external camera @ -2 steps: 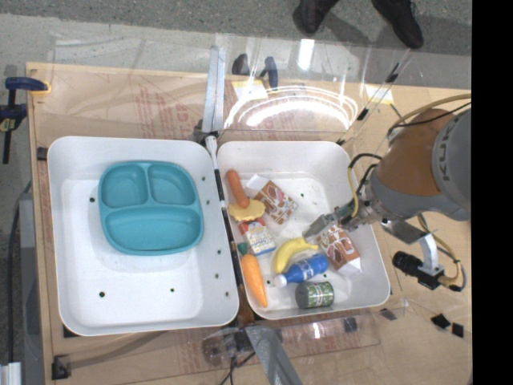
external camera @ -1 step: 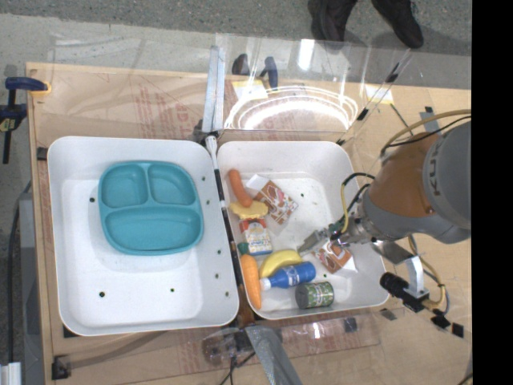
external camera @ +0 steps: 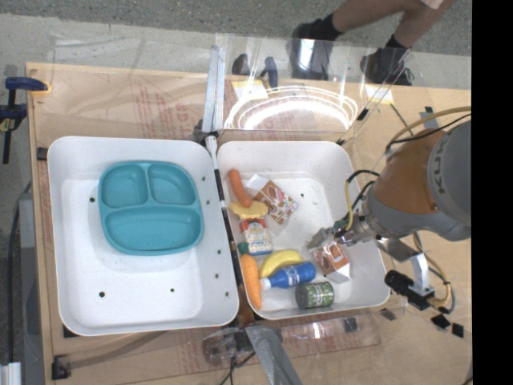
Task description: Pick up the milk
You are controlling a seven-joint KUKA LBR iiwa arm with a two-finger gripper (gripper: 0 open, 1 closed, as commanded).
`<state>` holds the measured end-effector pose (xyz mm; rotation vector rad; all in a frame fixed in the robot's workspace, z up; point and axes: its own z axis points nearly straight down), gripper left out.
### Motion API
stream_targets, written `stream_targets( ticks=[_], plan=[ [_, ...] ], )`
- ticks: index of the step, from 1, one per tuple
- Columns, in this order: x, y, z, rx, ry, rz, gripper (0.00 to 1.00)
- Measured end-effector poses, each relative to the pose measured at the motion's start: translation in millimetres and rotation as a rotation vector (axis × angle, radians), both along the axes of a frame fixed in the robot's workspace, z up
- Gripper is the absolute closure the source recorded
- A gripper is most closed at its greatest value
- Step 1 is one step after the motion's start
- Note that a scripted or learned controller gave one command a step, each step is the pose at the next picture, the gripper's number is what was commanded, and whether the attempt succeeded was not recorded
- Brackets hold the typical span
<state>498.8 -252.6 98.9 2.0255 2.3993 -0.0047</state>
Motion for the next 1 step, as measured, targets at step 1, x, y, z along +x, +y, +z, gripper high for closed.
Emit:
stream_targets(
  ticks=[1],
  plan=[
    [-2.4,3.0,89.7,0.002,-0.001,-0.064,1.00]
  ],
)
